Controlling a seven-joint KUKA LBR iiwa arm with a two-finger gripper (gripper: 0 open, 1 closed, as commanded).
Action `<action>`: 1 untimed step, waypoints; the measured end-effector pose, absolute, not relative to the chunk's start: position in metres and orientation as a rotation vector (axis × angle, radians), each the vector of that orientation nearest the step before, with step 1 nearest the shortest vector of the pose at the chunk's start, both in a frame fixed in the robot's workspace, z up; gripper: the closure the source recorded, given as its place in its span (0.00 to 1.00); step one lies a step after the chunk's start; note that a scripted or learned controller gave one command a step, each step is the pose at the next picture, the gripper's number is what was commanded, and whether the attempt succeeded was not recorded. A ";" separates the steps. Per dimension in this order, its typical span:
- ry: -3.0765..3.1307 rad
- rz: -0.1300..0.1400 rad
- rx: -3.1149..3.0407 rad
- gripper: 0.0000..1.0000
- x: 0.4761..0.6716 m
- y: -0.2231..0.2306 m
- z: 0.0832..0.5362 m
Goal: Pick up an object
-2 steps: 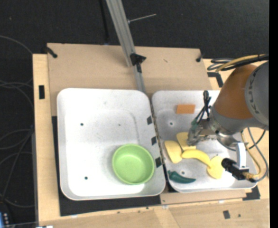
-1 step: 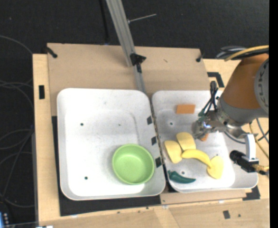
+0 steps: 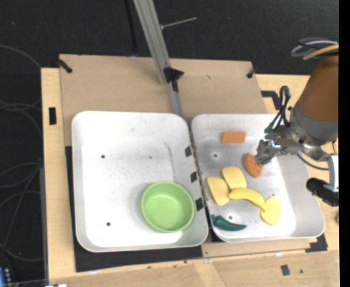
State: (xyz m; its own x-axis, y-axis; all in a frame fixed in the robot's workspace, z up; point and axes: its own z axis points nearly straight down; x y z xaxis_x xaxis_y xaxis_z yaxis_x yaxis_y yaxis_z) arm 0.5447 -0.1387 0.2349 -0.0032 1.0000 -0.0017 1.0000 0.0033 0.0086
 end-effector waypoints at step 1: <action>2.225 0.003 2.216 1.00 0.546 -0.139 0.239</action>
State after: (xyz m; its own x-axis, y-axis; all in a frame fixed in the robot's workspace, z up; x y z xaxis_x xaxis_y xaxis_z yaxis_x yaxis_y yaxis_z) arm 0.5457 -0.1390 0.2392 -0.0043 1.0000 0.0006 1.0000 0.0043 0.0025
